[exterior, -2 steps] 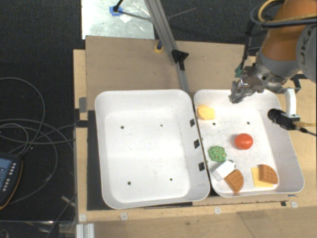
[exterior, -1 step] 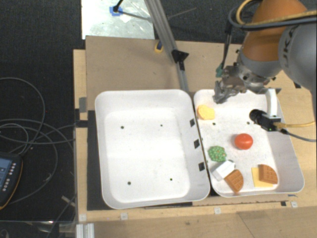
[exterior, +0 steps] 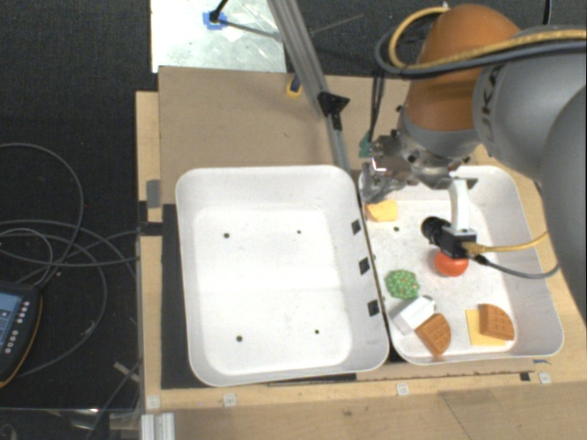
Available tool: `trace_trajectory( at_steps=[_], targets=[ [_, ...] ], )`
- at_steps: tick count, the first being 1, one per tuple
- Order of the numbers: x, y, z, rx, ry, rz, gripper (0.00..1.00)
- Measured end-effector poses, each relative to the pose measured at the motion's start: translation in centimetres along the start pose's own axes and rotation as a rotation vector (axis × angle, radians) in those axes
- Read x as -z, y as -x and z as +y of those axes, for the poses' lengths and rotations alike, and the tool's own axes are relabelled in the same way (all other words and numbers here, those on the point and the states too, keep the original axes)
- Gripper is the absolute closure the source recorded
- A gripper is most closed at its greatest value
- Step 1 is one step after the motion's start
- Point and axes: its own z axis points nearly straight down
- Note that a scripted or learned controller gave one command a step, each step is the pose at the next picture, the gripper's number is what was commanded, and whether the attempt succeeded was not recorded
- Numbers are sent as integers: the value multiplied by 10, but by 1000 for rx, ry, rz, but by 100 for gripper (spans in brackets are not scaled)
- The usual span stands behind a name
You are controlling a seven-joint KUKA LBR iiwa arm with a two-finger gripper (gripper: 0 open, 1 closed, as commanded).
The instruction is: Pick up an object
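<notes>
From my remote seat I judge the pick not yet done, since the gripper [exterior: 376, 183] hangs at the right bin's [exterior: 527, 218] far-left corner just above the yellow block [exterior: 382, 211], nothing visibly lifted, and I cannot tell whether it is released or clenched from here.

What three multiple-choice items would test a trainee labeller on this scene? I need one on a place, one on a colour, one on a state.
1. Where do the objects lie?
A. Left bin
B. Right bin
C. On the cardboard

2. What colour is the round bumpy object?
A. Green
B. Blue
C. Purple

3. Where is the gripper?
A. Over the left bin's middle
B. At the right bin's far left corner, by the yellow piece
C. Off the bench

Key: B, all lie in the right bin; A, the bumpy object is green; B, the gripper is beside the yellow piece.
</notes>
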Motion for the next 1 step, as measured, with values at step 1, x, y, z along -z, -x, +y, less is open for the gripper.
trace_trajectory(
  at_steps=[1],
  targets=[
    [-8, -57, -2, 1, 1, 0, 100]
  ],
)
